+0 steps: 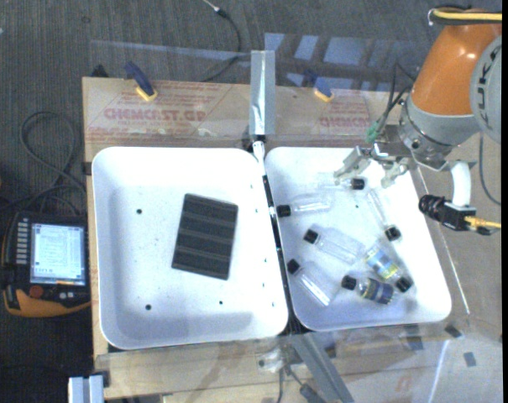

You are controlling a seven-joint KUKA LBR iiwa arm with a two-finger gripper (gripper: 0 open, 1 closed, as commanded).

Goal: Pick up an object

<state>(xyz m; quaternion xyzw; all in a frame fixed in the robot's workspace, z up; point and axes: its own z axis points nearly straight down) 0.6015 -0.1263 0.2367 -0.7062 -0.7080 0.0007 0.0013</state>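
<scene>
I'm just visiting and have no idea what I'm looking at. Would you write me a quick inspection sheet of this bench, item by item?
Surface: wooden bench bearing two shallow white bins side by side, left bin and right bin.
Job's things: several small clear vials with black caps scattered in the right bin; one dark ribbed rectangular block lying flat in the left bin.
Clutter: two blue and yellow clamps at the bench's far edge.
Hand: hand over the far part of the right bin, open, nothing between its fingers.
Cables: a cable on the floor beyond the bench; another by the pendant.
Surroundings: grey carpet; a handheld control pendant with a lit screen left of the bench.
</scene>
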